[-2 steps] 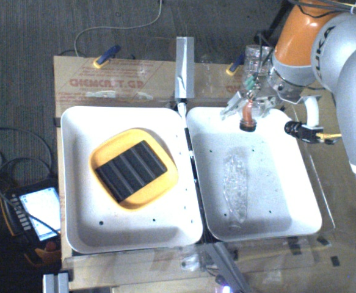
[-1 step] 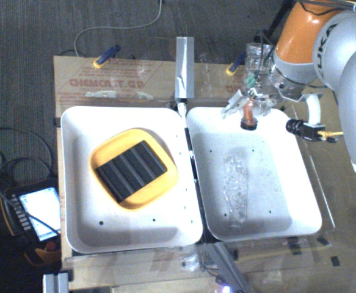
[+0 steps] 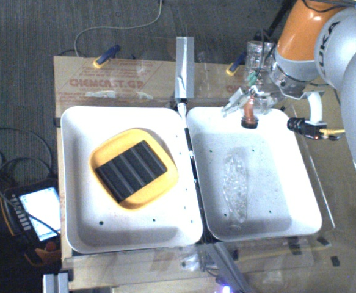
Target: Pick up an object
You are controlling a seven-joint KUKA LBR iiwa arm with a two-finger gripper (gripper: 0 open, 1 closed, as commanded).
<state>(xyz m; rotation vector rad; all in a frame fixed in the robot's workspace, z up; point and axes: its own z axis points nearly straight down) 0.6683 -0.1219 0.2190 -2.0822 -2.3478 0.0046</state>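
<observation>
Crinkled clear plastic [image 3: 236, 185] lies in smooth white bin [image 3: 300, 182] (jaws [image 3: 250, 112] state unclear).

A yellow dish-like object [image 3: 134, 168] with a black ribbed insert lies flat in the left bin [image 3: 80, 124], turned at a slant. In the right bin [image 3: 300, 182], a clear, crinkled plastic piece [image 3: 235, 185] lies lengthwise near the middle.

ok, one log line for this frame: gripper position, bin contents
gripper over right bin far edge | right bin: clear plastic item | left bin: yellow object with black ribbed top | nothing seen between fingers
</observation>
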